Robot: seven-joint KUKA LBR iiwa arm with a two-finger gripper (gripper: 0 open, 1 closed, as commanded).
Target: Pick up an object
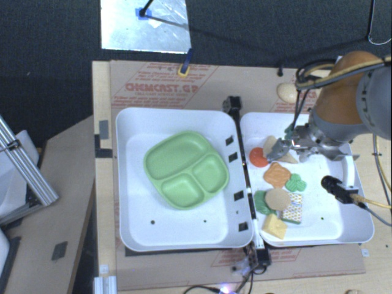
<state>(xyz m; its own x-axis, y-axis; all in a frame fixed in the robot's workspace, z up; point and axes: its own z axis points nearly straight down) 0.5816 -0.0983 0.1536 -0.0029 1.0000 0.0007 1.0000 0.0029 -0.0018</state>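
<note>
At the upper left of the frame we see a shiny silver sheet (146, 17) lying above the bench.

Below it, the left white bin (131, 164) fills the left and centre of the frame. A pale green divided plate (187, 170) lies flat in the middle of this bin, with three compartments.

Just right of centre, the right white bin (331, 219) sits touching the left bin. A cluster of small pieces is crowded along its left side:

- A pale wedge (269, 143) sits at the top of the cluster.
- A red round piece (258, 158) lies just below it and to the left.
- An orange piece (277, 175) lies under those.
- A small green piece (297, 182) is just to the right of the orange one.
- Lower down, a beige disc (277, 198) rests against a darker green piece (261, 201) on its left.
- A patterned card (294, 208) lies on the disc's right.
- A yellow wedge (274, 225) is lowest, near the bin's bottom edge.

The gripper (283, 149) hangs low over the top of this cluster, just beside the pale wedge and above the orange piece. We cannot tell how far it is open, or whether it has hold of anything.

The grey arm (343, 118) reaches in from the right edge of the frame. A pale egg-shaped thing (286, 92) lies on the bench above the right bin.
</note>
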